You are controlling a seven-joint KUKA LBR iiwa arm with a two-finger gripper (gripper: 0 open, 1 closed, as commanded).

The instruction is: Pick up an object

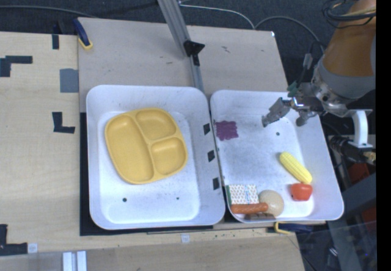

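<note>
Holding yellow plate, left bin, corn right.

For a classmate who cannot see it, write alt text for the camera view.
A grey robot arm's two-finger gripper, fingers open, hovers above the right white bin, which holds a purple patch, yellow corn cob, red tomato and other toy food. The left white bin holds a yellow divided plate.

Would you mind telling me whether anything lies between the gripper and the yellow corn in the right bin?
Nothing visible does. The gripper hangs over the right bin's upper part, and only bare bin floor separates it from the corn below.
</note>
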